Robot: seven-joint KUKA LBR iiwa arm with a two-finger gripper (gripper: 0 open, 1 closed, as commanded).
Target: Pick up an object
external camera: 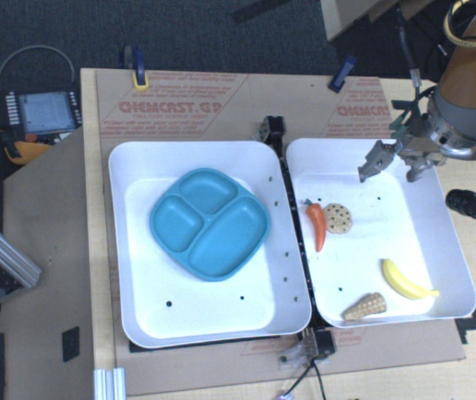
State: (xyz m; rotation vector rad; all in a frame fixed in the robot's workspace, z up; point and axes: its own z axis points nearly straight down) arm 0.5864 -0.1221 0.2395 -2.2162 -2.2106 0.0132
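The gripper hangs over the far part of the right bin, its two fingers spread apart with nothing between them. Nearer the camera in that bin, a carrot lies close to the divider, touching a round cookie on its right. A banana sits toward the bin's near right corner, and a cone lies at the near edge, just left of it. The left bin holds a blue divided plate, turned at a slant
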